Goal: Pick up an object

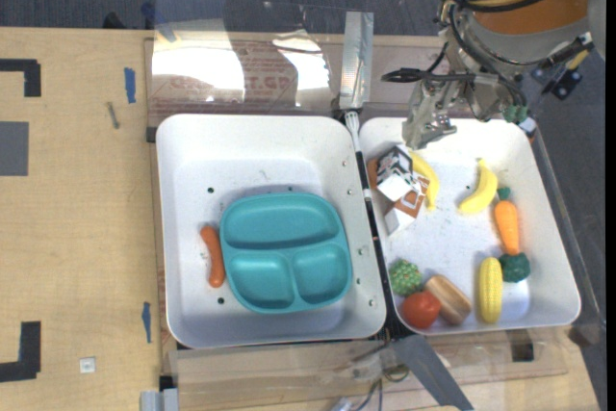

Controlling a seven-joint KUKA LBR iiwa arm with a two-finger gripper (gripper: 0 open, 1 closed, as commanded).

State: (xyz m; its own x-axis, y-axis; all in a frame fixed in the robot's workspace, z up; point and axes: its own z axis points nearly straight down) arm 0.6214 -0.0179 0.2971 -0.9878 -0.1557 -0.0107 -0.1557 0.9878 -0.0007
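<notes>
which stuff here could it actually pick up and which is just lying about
For the job: hand; yellow banana; orange carrot; yellow corn cob; red tomato; green broccoli.
Lying about: teal divided plastic tray; blue tape strip.

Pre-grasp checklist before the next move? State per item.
1. gripper over the right bin: ok, it hangs above the bin's far-left corner.
2. Nothing held yet: ok, no object between the fingers.
3. Nearest target reachable: ok, the small box lies just below the gripper.
4. Target isolated: not ok, a banana lies against the box.
5. Other picks free: ok, the carrot and corn lie in the open.
6. Finger opening wide enough: cannot tell.
</notes>
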